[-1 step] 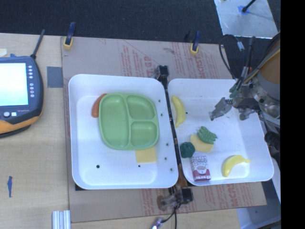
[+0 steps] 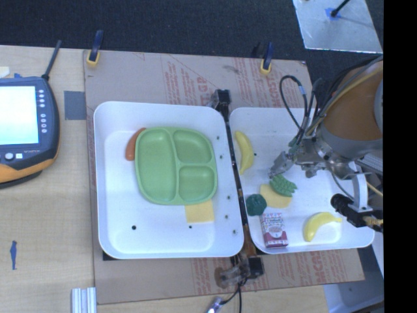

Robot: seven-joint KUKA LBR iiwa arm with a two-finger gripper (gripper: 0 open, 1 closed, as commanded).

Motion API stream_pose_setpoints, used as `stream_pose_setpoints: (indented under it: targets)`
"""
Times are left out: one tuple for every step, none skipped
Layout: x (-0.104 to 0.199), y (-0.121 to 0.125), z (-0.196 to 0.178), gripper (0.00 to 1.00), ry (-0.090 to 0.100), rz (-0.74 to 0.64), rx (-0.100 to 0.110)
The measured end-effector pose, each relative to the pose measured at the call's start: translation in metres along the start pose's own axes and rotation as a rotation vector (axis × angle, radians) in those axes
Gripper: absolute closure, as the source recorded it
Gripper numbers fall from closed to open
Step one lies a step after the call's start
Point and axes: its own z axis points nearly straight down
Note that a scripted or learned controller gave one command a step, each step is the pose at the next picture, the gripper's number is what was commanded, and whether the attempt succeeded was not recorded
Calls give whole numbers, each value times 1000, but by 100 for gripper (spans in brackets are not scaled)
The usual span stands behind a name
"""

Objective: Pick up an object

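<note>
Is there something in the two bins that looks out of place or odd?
Yes. In the left bin the green divided plate sits askew and partly covers an orange-red object and a yellow slice. Nothing looks spilled or damaged.

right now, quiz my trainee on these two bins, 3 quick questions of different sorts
1. True or false: the green divided plate lies in the right bin.
2. How many banana pieces are in the right bin?
3. What stands nearest the gripper: A) red carton B) green leafy toy C) yellow square?

Key: 1. False, it lies in the left bin. 2. Two: one by the divider, one near the front. 3. B.
</note>
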Motion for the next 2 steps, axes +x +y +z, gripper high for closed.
stream_pose_setpoints:
  targets:
    - [-1,16,71,0,1,1,1]
    - [-43,29,70,0,0,3,-4]
